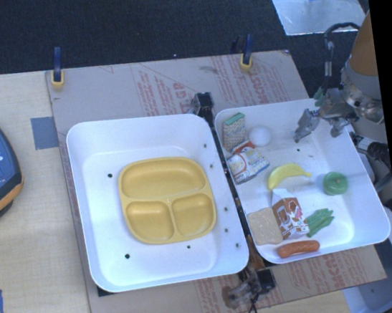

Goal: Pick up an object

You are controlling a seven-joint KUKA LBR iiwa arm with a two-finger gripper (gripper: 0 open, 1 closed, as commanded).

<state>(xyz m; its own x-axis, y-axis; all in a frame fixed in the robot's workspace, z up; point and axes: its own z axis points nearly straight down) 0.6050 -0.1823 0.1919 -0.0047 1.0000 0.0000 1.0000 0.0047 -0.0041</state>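
Camera view: the hand (316, 122) hovered over the right bin (372, 196), near its far right corner; whether it was open could not be determined. The nearest item, a white ball (259, 135), lay apart. Recommended: centre above one isolated item before descending.

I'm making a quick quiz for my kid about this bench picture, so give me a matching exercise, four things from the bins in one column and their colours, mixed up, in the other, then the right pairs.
Things:
1. divided tray in the left bin
2. ball near the far end of the right bin
3. round piece near the right bin's right wall
4. sausage at the right bin's near edge

Colours:
A. green
B. orange-red
C. yellow
D. white

Pairs: 1-C, 2-D, 3-A, 4-B
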